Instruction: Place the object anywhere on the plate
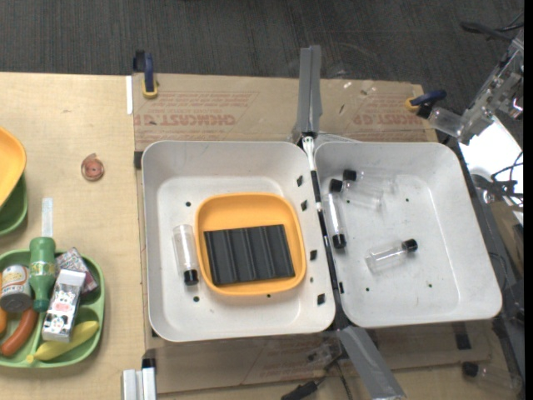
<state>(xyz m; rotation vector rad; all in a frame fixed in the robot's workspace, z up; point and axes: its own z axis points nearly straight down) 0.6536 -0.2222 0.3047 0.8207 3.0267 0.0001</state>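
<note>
An orange plate (pixel 250 208) sits in the left bin (pixel 158 223). A black ribbed rectangular block (pixel 249 254) lies flat on the plate, filling most of its middle. A clear vial with a black cap (pixel 184 253) lies on the bin floor just left of the plate, touching or almost touching its rim. My gripper (pixel 478 113) is at the far upper right, outside the right bin's back corner and far from the plate. It looks pale and blurred.
The right bin (pixel 466 290) holds several clear vials with black caps: one along its left wall (pixel 336 217), one near the back (pixel 360 184), one in the middle (pixel 391 254). A green tray of toy food (pixel 83 332) stands on the wooden table at left.
</note>
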